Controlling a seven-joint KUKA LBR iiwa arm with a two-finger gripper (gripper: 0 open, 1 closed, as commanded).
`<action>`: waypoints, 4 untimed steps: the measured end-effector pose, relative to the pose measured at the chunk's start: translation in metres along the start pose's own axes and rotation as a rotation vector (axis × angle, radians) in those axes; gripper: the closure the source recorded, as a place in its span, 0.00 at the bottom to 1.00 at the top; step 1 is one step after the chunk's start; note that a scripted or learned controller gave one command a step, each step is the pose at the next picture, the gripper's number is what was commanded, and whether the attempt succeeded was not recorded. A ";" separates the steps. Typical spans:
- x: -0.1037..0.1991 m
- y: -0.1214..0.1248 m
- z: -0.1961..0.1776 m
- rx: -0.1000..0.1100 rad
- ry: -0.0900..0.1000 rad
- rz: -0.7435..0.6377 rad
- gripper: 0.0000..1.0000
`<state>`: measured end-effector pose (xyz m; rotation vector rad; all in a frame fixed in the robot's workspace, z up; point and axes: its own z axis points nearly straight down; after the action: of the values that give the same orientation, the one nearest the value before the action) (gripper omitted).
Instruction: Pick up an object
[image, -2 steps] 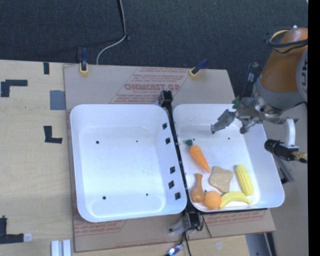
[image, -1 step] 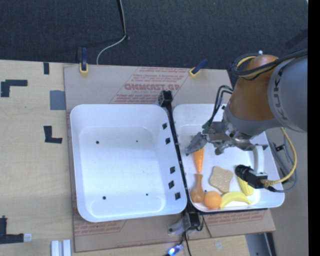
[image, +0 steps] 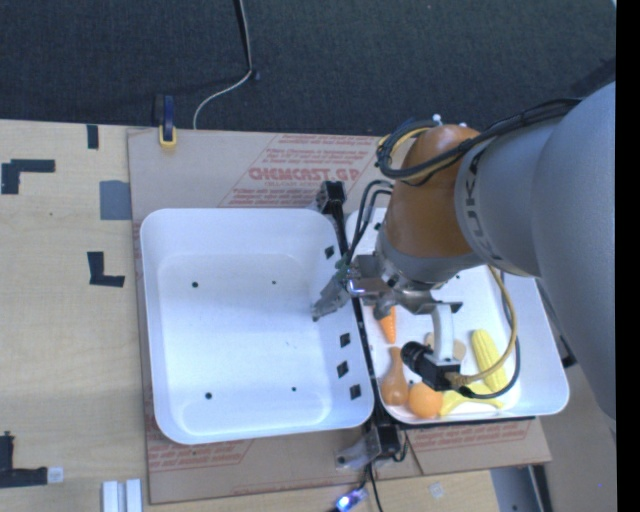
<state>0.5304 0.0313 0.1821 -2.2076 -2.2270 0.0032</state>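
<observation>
So the arm (image: 470, 200) came in from the right and was bent down over the right bin (image: 545, 395), with the orange band sitting pretty much over that bin's far-left part. The gripper (image: 338, 292) was low, right at the seam where the two bins meet, and a grey bit of it poked out over the right wall of the left bin (image: 160, 300). Honestly I couldn't tell if the pincer was released or clenched, since the wrist hid most of it from above, and I couldn't make out anything in its grasp.

All the pickable stuff was in the right bin, bunched toward the near side. A small carrot (image: 388, 325) lay just right of the divider, close under the wrist. Nearer than that was a tan pear-shaped thing (image: 396, 380), touching or almost touching an orange ball (image: 425, 402) at the near edge. An ear of corn (image: 485, 352) lay further right, and a yellow piece (image: 458, 402) sat between the ball and the corn, too hidden to name. A black cable end (image: 425, 367) from the arm hung over that pile.

Both bins sat on a cardboard sheet (image: 250, 165) with red print, and a blue and yellow clamp (image: 165, 125) was at its far-left corner.
</observation>
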 end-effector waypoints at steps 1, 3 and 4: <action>-0.024 0.013 -0.117 -0.016 -0.003 0.008 0.00; 0.038 0.100 -0.237 -0.001 -0.002 -0.002 0.00; 0.123 0.127 -0.360 -0.019 0.001 -0.002 0.00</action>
<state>0.6578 0.1547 0.5420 -2.2146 -2.2380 -0.0194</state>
